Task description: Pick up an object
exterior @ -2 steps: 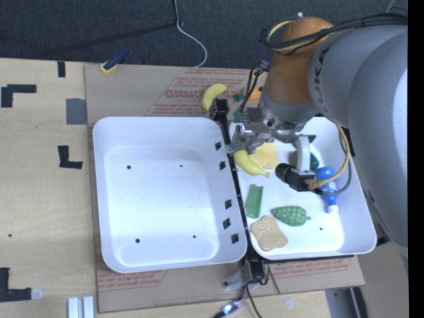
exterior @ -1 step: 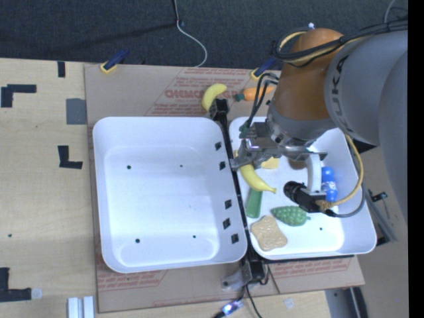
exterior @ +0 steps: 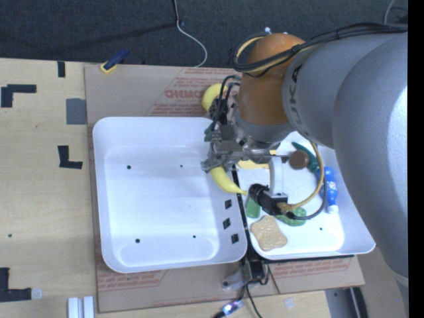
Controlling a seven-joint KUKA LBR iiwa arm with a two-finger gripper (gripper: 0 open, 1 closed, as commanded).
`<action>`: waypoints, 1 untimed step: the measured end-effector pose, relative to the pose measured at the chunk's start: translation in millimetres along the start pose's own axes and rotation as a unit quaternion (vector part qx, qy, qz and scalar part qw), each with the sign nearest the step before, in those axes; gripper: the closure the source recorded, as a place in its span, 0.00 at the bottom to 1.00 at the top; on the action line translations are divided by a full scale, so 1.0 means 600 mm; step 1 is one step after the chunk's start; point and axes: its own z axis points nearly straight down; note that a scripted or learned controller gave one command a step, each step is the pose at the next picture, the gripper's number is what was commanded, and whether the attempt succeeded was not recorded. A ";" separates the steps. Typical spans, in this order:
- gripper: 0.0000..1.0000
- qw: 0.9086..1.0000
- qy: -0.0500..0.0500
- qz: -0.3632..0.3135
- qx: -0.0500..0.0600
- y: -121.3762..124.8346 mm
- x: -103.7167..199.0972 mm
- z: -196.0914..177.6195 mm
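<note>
Nearest the bench's front edge, a tan slice of toy bread [exterior: 268, 233] lies flat in the right white bin [exterior: 344, 242]. Beyond it a curved yellow plastic banana [exterior: 224, 179] rests over the divide between the bins, looking light, stiff and slick, best pinched across its middle. The gripper [exterior: 222, 156] sits just above it, though I cannot tell how its jaws stand

Red print on the cardboard sheet [exterior: 179, 91]; illegible.

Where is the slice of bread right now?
In the camera view, the slice of bread lies in the right bin, at its near left corner beside the divide between the bins, just below a green object.
</note>
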 end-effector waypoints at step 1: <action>1.00 1.000 0.001 -0.002 0.000 -0.077 0.104 -0.023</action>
